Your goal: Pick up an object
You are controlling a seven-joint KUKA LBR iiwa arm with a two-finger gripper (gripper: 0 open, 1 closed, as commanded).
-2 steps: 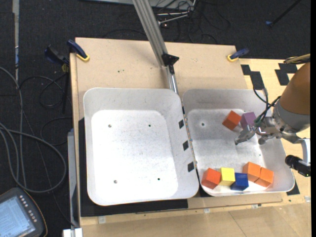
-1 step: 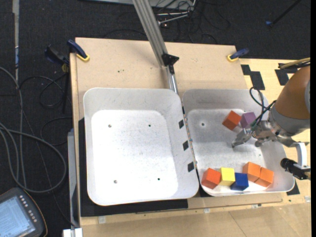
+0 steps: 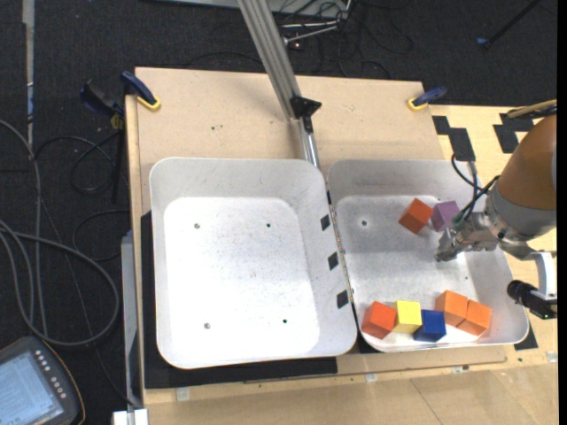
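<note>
The purple block [image 3: 446, 212] lies in the right bin [image 3: 372, 264], near that bin's far right side, and an orange block [image 3: 415, 216] touches its left face, tilted on an edge. The jaws [image 3: 448, 248] sit just in front of the purple block, low over the bin floor; whether they are apart or together I cannot tell, since the wrist and cabling cover them. Nothing shows between them.

Along the near wall of the right bin a row of blocks crowds together: an orange-red block [image 3: 380, 318] at the left end, a yellow block [image 3: 408, 313] touching it, a blue block [image 3: 432, 325] just right of the yellow one, and two more orange blocks [image 3: 464, 311] packed against each other at the right end. This row lies well apart from the purple block, with bare bin floor between.

The grey arm [image 3: 528, 193] with its orange band looms over the right bin's right rim, with black cables looping beside the purple block.

The left bin [image 3: 235, 264] butts against the right bin along a shared edge. Both rest on the tabletop [image 3: 230, 113], where a slanted metal pole [image 3: 270, 47] ends just behind the bins' junction, and yellow-tipped clamps [image 3: 142, 93] grip the far corners.
</note>
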